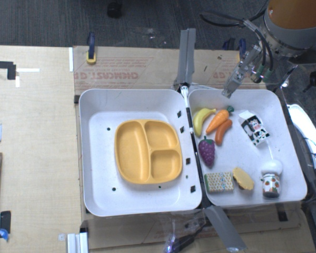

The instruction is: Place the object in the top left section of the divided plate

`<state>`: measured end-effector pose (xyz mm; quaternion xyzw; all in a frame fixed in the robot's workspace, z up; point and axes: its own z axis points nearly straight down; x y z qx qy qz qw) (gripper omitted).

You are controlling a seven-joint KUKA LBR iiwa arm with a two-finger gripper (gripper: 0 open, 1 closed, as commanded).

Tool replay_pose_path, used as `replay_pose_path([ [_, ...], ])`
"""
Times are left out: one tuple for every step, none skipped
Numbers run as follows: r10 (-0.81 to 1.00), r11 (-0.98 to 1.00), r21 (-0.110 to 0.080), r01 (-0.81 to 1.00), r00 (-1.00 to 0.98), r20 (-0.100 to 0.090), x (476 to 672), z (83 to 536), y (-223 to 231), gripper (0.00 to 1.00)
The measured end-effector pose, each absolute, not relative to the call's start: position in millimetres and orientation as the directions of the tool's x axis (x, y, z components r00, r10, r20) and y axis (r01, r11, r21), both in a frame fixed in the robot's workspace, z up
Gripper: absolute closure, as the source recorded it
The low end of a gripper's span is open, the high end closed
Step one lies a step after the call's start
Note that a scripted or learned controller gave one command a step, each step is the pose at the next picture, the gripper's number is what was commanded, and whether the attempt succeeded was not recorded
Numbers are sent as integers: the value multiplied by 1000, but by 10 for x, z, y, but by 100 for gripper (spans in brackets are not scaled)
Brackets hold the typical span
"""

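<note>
The 2 white bins sit side by side: the left bin (95, 157) bears the yellow divided plate (147, 152), with all 3 sections bare. The right bin (284, 141) holds the candidates: banana (200, 119), 2 carrots (220, 125), grapes (207, 152), cracker (219, 182) and others. Which one is meant I cannot tell. The gripper (237, 80) hangs above the right bin's far rim, carrying nothing. The crowded fruit could foul a grasp, I'd say.
</note>
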<state>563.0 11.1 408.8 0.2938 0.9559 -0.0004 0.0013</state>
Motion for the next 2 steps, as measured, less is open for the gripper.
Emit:
replay_pose_path([
  [292, 957, -1, 292, -957, 0, 5313, 3333, 231, 100],
  [480, 877, 0, 480, -877, -4, 5008, 4344, -365, 100],
])
